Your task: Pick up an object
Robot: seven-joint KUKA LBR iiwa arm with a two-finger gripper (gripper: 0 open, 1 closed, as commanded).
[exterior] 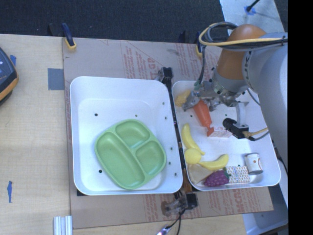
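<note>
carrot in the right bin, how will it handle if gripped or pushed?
The carrot looks like smooth moulded plastic, so probably stiff, light and a bit slippery. Its taper may let it squirt out of a pinch. Lying flat beside the gripper, it would likely pivot or roll when nudged.

A green divided plate point(130, 153) lies in the left white bin point(83, 89). A yellow and black device point(7, 80) sits at the bench's left edge, with grey tape point(55, 79) near.
</note>
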